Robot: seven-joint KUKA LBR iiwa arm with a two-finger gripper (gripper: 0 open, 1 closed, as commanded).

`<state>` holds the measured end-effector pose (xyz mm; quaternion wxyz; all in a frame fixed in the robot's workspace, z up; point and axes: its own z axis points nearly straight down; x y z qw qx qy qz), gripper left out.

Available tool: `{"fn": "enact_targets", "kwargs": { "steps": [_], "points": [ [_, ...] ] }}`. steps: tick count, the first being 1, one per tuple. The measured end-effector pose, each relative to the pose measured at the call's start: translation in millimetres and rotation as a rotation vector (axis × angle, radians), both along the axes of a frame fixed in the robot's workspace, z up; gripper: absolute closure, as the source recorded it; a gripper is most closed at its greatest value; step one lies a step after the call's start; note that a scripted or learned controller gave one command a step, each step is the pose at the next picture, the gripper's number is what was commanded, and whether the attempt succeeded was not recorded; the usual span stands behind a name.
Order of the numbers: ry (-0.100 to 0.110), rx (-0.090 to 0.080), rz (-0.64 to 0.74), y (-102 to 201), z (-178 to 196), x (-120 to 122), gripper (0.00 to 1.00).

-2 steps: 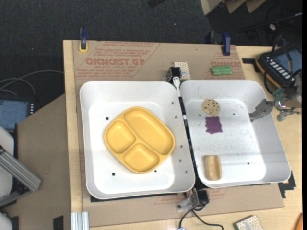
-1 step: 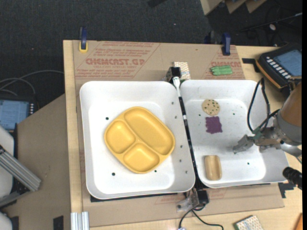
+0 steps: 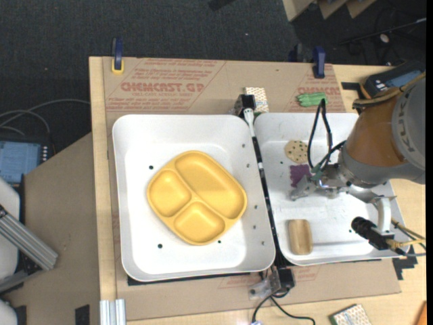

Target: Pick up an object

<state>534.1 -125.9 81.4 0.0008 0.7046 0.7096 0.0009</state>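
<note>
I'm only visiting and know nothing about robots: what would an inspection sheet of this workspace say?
Surface: brown board bearing left white bin and right white bin.
Job's things: yellow three-compartment plate in left bin; speckled tan disc, small purple object, tan bread-like block in right bin.
Clutter: green item on board behind right bin.
Claw: low over right bin, beside purple object.
Cables: black cable looping above claw.
Surroundings: dark carpet; blue clamps at board's edge.

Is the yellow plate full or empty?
Empty: all three sections of the yellow plate show bare yellow, with nothing lying in them.
</note>
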Motion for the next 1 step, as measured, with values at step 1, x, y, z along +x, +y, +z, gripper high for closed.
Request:
{"fn": "enact_targets", "kwargs": {
  "steps": [1],
  "points": [
    [-0.002, -0.001, -0.004, 0.2, 3.6, 49.3, 0.00]
  ]
}}
